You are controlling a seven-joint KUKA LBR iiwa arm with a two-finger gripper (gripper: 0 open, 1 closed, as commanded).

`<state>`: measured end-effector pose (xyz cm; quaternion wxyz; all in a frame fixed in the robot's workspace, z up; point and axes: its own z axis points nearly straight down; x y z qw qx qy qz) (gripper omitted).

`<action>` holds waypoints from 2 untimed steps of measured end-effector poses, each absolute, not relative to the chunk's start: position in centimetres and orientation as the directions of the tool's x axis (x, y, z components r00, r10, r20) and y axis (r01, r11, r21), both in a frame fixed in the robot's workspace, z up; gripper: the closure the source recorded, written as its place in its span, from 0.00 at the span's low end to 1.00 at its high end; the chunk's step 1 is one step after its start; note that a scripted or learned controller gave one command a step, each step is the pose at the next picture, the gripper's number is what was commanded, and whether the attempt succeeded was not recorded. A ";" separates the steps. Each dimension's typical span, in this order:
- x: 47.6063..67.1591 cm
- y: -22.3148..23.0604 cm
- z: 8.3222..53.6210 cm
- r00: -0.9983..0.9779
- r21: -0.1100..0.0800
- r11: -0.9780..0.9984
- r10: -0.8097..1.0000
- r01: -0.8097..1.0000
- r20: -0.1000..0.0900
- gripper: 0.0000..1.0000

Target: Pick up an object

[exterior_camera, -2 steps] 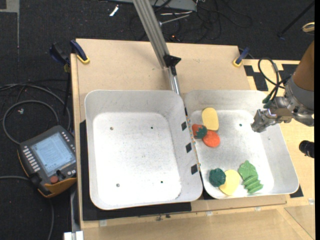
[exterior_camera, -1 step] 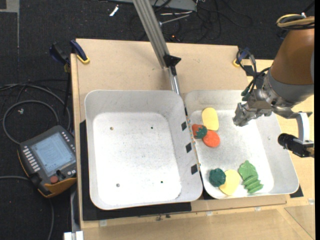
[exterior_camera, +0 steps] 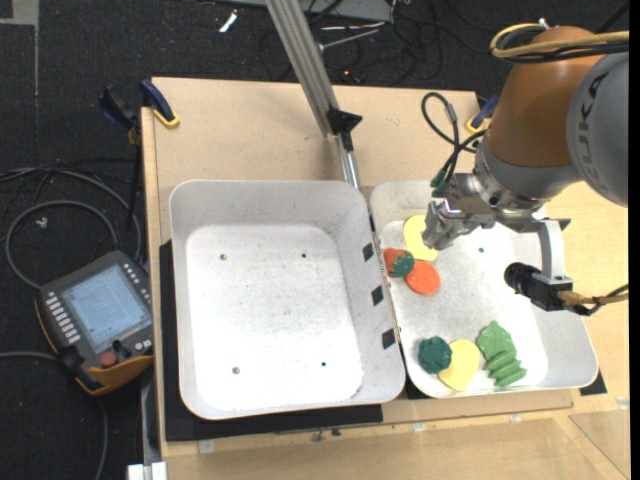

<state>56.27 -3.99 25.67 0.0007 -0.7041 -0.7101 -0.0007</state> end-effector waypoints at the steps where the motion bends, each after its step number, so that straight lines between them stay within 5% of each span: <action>1: 57.6 2.0 24.2 -0.008 -0.001 0.008 1.000 1.000 0.001 1.00; 2: 58.5 7.6 24.8 -0.009 0.002 0.009 1.000 1.000 0.002 1.00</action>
